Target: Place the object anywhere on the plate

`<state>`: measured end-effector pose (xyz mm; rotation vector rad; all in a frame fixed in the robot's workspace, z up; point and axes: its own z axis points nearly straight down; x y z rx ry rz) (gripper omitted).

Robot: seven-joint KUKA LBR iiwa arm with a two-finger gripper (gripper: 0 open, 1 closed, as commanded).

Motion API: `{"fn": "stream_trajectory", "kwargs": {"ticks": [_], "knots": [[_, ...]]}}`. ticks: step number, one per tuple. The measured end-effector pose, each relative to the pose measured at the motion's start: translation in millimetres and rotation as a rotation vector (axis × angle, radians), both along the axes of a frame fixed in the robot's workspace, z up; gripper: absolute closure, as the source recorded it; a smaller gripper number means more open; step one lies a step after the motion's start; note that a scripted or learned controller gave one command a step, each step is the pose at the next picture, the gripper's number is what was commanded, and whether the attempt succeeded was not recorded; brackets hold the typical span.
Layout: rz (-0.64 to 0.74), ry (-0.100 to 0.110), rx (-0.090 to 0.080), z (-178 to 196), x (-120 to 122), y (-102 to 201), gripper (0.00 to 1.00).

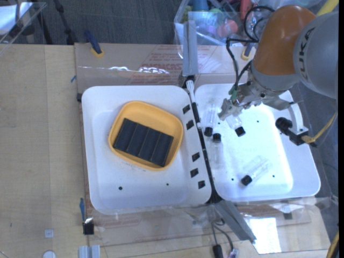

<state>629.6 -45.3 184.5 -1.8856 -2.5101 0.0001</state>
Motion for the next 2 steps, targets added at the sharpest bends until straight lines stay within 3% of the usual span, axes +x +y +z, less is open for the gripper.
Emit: {"fn": "stream_trajectory", "kwargs": {"ticks": [1, 2], "knots": [[0.145, -0.005, -0.001, 0, 14, 46, 1.00], [0.335, -0.007, -0.001, 0, 38, 69, 1.00]]}}
